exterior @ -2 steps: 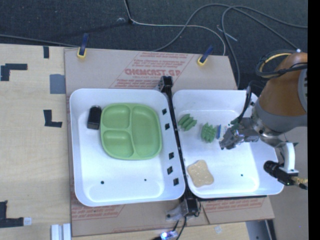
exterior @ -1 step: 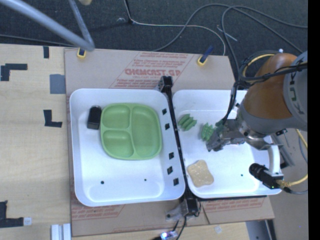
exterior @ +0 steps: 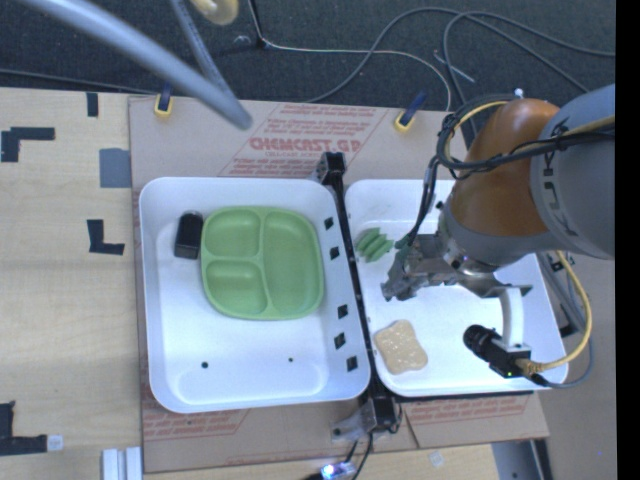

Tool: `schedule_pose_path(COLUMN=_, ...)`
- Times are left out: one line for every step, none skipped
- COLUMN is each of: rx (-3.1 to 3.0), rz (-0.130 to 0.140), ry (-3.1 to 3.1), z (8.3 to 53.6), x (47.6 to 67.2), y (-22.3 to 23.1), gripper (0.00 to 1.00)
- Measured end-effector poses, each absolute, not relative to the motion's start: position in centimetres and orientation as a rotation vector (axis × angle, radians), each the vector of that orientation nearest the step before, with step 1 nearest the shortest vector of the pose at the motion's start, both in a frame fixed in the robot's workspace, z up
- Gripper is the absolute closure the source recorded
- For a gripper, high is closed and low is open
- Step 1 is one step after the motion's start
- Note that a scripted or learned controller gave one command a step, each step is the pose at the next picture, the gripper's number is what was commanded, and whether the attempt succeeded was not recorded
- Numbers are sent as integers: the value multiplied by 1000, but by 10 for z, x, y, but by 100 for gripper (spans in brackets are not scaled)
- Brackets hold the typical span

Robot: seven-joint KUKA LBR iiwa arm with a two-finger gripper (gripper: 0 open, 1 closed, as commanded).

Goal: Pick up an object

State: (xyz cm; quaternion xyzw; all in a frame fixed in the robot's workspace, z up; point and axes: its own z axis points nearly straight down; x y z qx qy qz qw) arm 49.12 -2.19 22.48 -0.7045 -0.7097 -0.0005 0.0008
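My gripper (exterior: 402, 274) hangs over the left half of the right bin (exterior: 455, 193), under the grey arm with its orange band. A small green ridged piece (exterior: 372, 244) lies just up and left of the gripper, apart from it. A beige, bumpy cracker-like piece (exterior: 400, 347) rests on the bin floor below the gripper, near the front. Nothing shows between the fingers.
The left bin (exterior: 170, 363) holds a green divided plate (exterior: 263, 263) and a small black block (exterior: 188, 235) at its left side. A black divider with clips (exterior: 345, 268) runs between the bins. Cables trail behind the bench and along the right bin's right side.
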Motion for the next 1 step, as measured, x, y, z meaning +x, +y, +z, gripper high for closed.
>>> schedule_pose_path(rx=-2212, rz=0, ry=-2229, z=233, x=491, y=28, gripper=100)
